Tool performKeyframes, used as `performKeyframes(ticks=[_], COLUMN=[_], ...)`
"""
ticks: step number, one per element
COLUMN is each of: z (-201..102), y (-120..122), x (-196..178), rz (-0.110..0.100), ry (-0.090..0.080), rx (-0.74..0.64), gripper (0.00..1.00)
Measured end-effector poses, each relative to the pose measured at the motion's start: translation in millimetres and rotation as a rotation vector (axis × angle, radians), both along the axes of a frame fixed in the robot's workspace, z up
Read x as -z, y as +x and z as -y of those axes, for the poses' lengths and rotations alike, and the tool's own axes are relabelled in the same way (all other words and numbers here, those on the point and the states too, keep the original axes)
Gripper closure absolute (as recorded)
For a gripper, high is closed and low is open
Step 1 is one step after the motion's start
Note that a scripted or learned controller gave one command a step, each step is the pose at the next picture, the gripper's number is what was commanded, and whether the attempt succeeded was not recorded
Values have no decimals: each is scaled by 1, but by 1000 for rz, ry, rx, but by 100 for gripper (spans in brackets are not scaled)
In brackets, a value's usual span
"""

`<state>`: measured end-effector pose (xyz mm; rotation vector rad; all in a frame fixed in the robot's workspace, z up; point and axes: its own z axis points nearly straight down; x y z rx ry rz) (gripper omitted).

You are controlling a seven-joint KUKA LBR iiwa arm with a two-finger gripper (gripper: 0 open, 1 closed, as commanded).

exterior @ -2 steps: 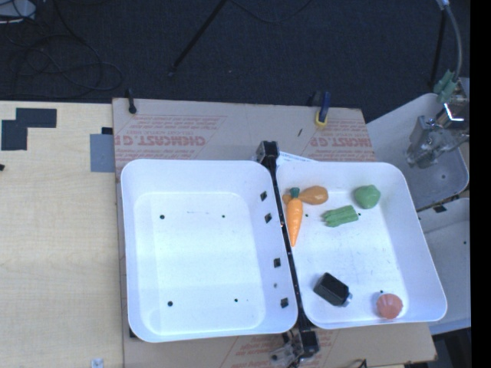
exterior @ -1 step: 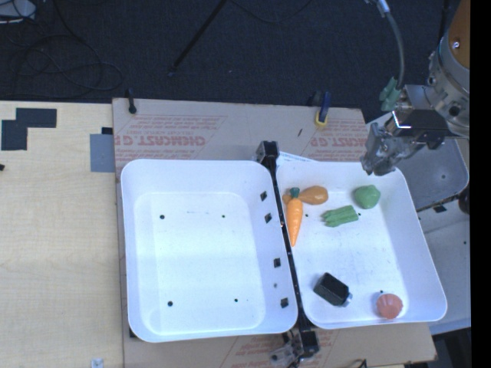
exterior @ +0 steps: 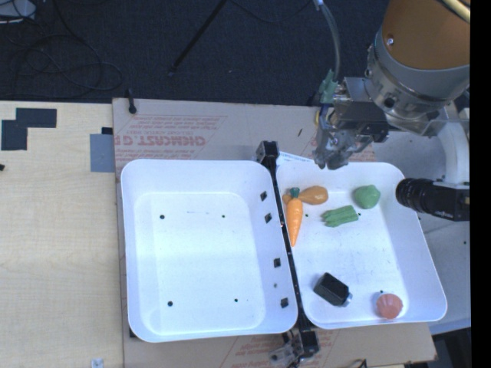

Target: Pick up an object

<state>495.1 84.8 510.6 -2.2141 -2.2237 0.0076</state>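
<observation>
Nothing is picked yet, and the likeliest target is the orange lump (exterior: 314,195), lying just below the claw (exterior: 335,159) in the right bin (exterior: 430,278). Beside it, down and to the left, a carrot (exterior: 293,219) rests against the divider. A green stick (exterior: 340,216) sits below the claw, and a green ball (exterior: 367,196) off to its right. A black block (exterior: 332,289) and a pink ball (exterior: 389,306) lie far below, near the front wall. The claw hangs over the bin's back edge with nothing in it; whether it is spread or closed I cannot tell. It would do best to drop straight onto one piece, keeping off the divider and neighbours.
</observation>
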Motion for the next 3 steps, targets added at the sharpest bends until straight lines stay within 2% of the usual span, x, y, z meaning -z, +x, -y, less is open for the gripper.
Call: performKeyframes(ticks=[1,2,3], z=[-47,-113,-64], y=[-14,-20,-20], x=[45,111,161], rz=[0,-3,-3], ry=[-1,-2,-2], rx=[2,-1,7], gripper=[100,100,100])
